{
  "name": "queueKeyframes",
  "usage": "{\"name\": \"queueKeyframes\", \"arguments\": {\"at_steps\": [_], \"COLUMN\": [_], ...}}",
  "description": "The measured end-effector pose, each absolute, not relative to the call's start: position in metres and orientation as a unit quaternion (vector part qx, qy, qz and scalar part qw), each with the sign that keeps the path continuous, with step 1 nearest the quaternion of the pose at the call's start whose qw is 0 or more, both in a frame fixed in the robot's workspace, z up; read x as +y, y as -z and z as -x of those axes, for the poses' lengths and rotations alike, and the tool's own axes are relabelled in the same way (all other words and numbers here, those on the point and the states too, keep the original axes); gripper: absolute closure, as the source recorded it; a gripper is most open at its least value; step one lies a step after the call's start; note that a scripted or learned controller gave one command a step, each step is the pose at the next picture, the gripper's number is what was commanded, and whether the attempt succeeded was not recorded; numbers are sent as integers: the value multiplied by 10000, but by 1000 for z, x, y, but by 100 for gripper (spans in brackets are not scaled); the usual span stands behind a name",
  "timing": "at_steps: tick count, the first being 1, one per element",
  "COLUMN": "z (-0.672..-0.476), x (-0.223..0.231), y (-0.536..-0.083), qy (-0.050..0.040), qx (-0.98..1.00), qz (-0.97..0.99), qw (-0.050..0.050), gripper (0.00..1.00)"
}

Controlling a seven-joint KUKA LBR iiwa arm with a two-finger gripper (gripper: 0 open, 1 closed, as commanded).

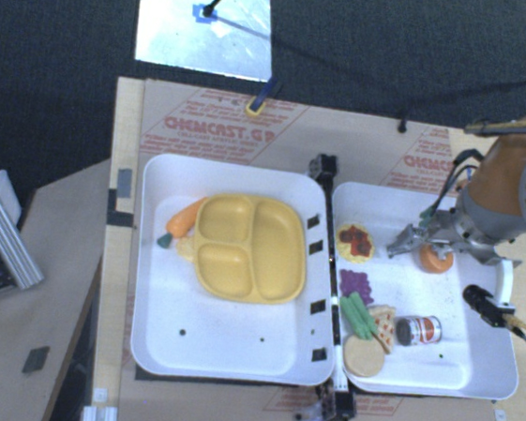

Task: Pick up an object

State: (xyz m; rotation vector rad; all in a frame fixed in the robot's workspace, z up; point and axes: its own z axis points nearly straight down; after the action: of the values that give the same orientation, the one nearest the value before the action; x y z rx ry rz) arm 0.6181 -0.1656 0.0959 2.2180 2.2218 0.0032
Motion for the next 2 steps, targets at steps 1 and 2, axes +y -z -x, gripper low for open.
{"name": "queueKeyframes", "arguments": {"at_steps": [1, 2], "z": [-619, -621], "x": [-166, -162], "y": [-106, -170], "qy": [-18, -20], "qx": [7078, 7086], "qz": [-7064, -7056], "qw": [24, 29], "gripper": [100, 100]}}
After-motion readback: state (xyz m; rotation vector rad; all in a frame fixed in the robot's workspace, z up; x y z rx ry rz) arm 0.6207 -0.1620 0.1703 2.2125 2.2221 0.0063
